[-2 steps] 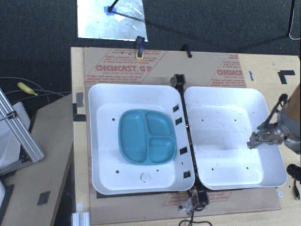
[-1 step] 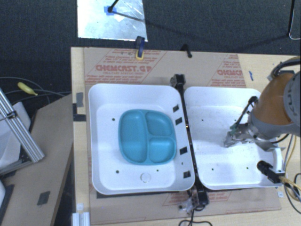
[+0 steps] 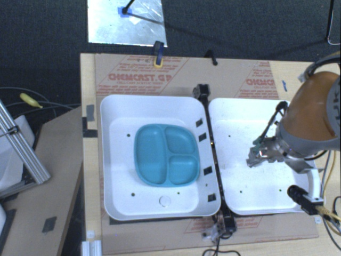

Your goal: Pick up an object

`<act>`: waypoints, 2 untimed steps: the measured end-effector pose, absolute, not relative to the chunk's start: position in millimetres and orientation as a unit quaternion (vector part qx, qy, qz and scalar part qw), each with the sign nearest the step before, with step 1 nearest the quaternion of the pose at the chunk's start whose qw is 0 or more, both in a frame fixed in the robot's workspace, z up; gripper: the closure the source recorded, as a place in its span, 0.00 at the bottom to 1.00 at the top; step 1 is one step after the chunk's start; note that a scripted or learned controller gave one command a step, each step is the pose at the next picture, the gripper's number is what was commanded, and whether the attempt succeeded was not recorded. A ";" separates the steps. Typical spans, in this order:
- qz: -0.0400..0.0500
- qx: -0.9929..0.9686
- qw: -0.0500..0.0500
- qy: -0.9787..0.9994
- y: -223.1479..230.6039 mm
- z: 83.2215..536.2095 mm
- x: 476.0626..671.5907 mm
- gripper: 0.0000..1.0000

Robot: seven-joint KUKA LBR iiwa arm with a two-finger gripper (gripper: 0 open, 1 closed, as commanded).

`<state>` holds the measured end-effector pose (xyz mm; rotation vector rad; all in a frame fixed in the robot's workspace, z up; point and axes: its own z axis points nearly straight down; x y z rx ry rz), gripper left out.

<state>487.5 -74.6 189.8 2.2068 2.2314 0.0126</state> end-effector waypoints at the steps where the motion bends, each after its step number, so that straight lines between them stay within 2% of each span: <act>1: 0.004 0.703 0.002 0.711 -6.7 250.1 495.8 1.00; 2: 0.004 0.701 0.000 0.713 118.5 287.5 492.6 1.00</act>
